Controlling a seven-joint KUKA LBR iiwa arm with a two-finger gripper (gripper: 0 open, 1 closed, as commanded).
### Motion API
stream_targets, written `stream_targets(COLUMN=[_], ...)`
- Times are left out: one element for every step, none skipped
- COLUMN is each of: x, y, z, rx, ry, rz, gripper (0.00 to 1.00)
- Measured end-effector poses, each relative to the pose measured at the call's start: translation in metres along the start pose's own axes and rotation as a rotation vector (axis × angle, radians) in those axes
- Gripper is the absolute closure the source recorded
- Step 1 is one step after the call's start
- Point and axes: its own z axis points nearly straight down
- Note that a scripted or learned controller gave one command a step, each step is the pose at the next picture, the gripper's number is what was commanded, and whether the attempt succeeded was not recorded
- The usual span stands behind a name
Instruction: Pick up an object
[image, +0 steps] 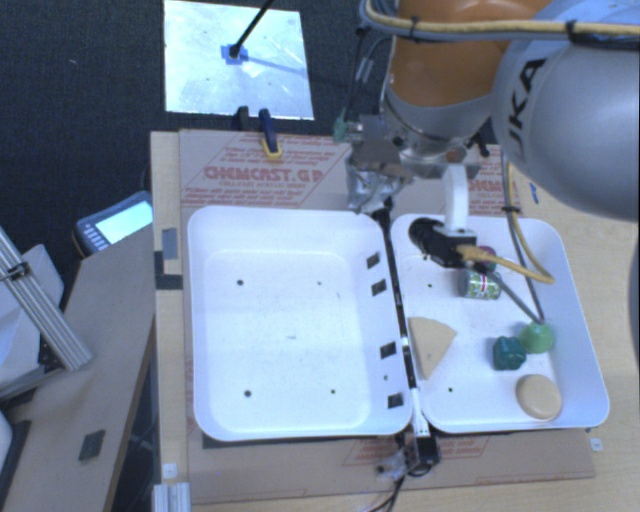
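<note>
My gripper (369, 197) hangs over the far end of the divider between the two white bins, above the back rims of the left bin (205, 330) and the right bin (585, 350). I see nothing between its fingers. In the right bin lie a small silver can with a green and red label (481, 286), a tan wedge (430, 344), a teal block (507, 353), a green ball (539, 336) and a tan oval piece (539, 397). All of them lie nearer the camera than the gripper and to its right.
Both bins rest on a cardboard sheet (260, 172) on the bench. A shiny foil square (238, 60) and a yellow-and-blue clamp (268, 135) sit behind the left bin. A small screen device (115, 224) and metal rails (40, 300) stand at the left.
</note>
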Motion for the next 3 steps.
stream_targets(x=[0.072, 0.008, 0.016], y=[0.033, 0.016, 0.045], z=[-0.127, 0.078, -0.059], rx=[-0.025, 0.008, -0.026], ry=[0.008, -0.003, 0.006], rz=[-0.011, 0.002, -0.006], gripper=[1.0, 1.0, 1.0])
